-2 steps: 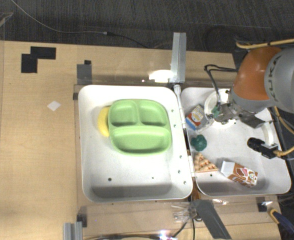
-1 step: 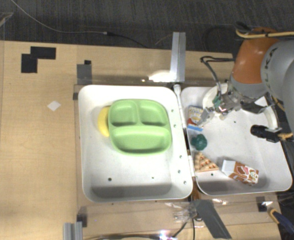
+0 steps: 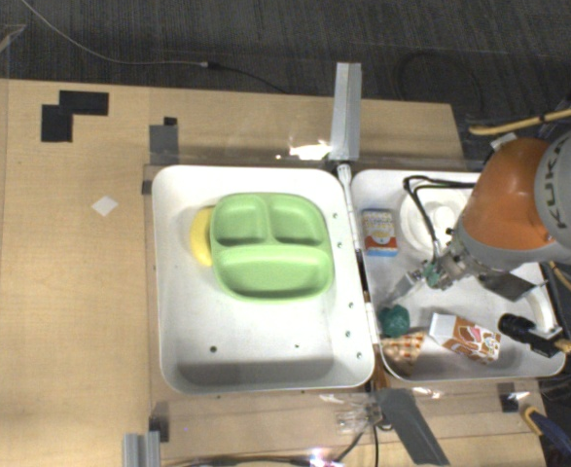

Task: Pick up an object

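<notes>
The arm (image 3: 504,207) was stretched over the right bin (image 3: 392,175), its wrist low and slanted toward the side where the two bins meet. The jaws hung close above the bin floor. From where I stood I could not tell whether they were open or closed, and I saw nothing between them.

The likeliest thing to pick, to my eye, was the teal lump (image 3: 394,319). It lay just beyond the jaws' tips, close to the wall the right bin shares with its neighbour.

To take it well, I judged the jaws ought to be centred over it first and spread wider than the lump. Then they should go straight down and close across its middle. It looked rounded, so a pinch off-centre would probably send it rolling. The wall beside it left little room, so lining the jaws up along the wall seemed the safer choice.

A brown packet (image 3: 407,345) lay right against the lump on the corner side and might get nudged or caught along with it. A printed orange-and-white packet (image 3: 472,340) sat near on the other side. A blue-and-white carton (image 3: 379,232) stood against the same wall further off, and a white bowl (image 3: 423,220) was partly hidden behind the wrist.

The left bin (image 3: 246,343) held a green divided plate (image 3: 270,246) with something yellow (image 3: 200,236) showing under one edge. Both were well apart from the work and hindered nothing on the bench (image 3: 71,290).
</notes>
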